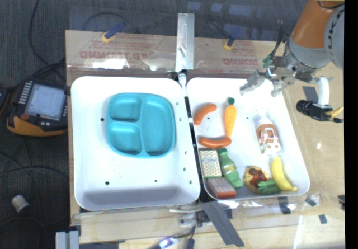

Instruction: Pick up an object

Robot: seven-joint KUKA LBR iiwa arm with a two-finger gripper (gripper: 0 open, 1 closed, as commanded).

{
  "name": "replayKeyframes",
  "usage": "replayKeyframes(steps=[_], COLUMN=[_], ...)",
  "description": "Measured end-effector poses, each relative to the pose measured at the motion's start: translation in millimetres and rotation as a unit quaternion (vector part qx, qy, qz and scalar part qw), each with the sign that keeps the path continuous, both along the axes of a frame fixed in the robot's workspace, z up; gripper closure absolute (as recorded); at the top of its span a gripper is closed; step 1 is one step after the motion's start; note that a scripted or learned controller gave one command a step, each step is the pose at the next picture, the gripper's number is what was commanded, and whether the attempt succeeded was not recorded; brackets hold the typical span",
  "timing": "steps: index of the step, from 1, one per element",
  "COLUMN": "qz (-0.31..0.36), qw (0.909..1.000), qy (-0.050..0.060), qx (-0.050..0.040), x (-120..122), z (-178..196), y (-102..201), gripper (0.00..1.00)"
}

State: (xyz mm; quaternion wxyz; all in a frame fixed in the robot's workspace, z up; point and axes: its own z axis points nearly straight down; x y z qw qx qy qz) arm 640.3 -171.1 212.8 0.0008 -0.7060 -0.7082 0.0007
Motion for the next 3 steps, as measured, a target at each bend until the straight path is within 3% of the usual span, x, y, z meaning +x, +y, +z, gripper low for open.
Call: replayKeyframes(steps=[1, 2, 3], qz=[0.044, 0.044, 0.050], qw=[0.9990, 0.9990, 0.9987], qy=[-0.001, 0.000, -0.001], qx=[-0.0003, 0.0005, -0.0003], x=[-15.4, -15.6, -11.5], z=[-118.7, -110.3, -9.0], y=[8.1, 8.9, 67.0], gripper=[0.00, 1.00, 1.00])
